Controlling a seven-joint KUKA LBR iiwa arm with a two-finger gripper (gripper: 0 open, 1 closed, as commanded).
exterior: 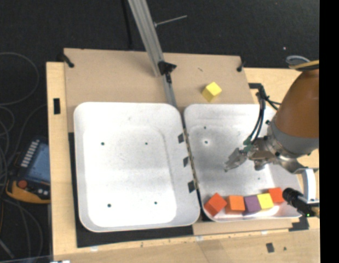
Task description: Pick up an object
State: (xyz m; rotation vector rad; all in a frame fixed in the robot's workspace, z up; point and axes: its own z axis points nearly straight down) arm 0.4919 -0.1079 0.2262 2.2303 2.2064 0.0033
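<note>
Writing: you can read no brand or label anywhere here.
Left bin (131, 166): white, at 9 o'clock from the gripper.
Yellow cube (211, 91): on the brown board, at 12 o'clock above the right bin (224, 127), outside it.
Red block (216, 204): at the near rim of the right bin, first of a row.
Row: orange block (236, 203), purple block (252, 204), yellow block (265, 201), then another orange-red block (276, 195).
Gripper (234, 160): above the right bin floor, at 12 o'clock from the row; you see nothing between its fingers, and I cannot tell how far they are open.
</note>
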